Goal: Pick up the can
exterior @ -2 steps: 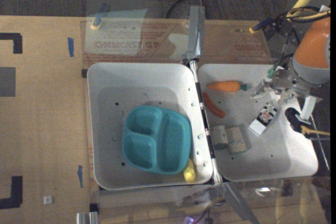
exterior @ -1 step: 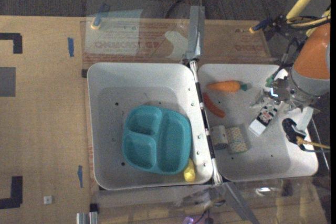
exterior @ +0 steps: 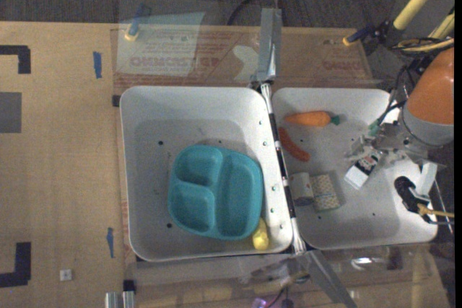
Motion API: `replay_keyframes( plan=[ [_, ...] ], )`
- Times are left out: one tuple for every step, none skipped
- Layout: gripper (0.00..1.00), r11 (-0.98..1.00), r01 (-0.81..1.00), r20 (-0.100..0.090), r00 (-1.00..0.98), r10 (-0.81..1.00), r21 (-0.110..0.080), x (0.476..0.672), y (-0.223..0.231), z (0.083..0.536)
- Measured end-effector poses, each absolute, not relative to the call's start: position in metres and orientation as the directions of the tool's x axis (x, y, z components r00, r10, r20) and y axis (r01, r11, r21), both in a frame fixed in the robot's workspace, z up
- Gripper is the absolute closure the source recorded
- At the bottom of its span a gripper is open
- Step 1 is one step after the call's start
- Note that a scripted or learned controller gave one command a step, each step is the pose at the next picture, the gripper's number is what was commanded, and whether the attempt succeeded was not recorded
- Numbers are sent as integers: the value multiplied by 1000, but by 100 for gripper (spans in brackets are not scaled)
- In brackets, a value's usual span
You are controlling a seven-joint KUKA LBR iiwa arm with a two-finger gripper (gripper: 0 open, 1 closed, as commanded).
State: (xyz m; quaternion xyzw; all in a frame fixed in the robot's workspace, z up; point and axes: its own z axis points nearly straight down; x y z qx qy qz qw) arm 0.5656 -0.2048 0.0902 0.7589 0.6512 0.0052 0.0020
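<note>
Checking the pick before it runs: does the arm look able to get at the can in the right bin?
Probably yes. The can lies on its side with open floor around it; the end effector hovers to its right, nothing between.

Colours in two white bins (exterior: 144,112)

A teal tray (exterior: 215,191) and a yellow piece (exterior: 260,237) lie in the left; an orange carrot (exterior: 309,119) with green top, a red-orange sausage (exterior: 294,146) and a pale, checked can (exterior: 324,192) in the right; the arm (exterior: 432,101) is grey with orange.
</note>
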Motion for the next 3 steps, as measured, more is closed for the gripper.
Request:
replay_keyframes(
  plan=[
    [100, -157, 987, 2, 157, 988, 15, 566, -209, 101],
    [100, -71, 997, -1, 71, 997, 3, 605, -163, 259],
    [100, -113, 994, 0, 113, 994, -1, 612, -90, 259]
  ],
)
